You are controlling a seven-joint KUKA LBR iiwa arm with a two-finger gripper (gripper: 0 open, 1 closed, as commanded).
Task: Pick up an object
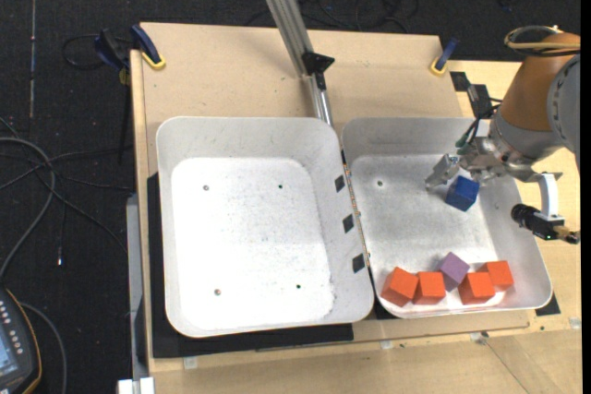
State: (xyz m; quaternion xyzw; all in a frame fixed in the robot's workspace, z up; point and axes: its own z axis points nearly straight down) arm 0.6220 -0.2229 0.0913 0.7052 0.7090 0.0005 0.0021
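Observation:
A blue cube (463,194) sits in the upper right part of the right bin (397,198), slightly tilted. My gripper (445,172) reaches in from the right and hangs directly over the cube's upper left corner, touching or nearly touching it. I cannot tell from this angle whether the cube is held. Along the bin's front wall lie several orange cubes (400,284) and one purple cube (453,268).
The left bin (245,226) lies beside the right one, their rims meeting at the middle. A slanted metal pole (282,0) crosses the bench at the back. The grey and orange arm (536,106) overhangs the right bin's right edge.

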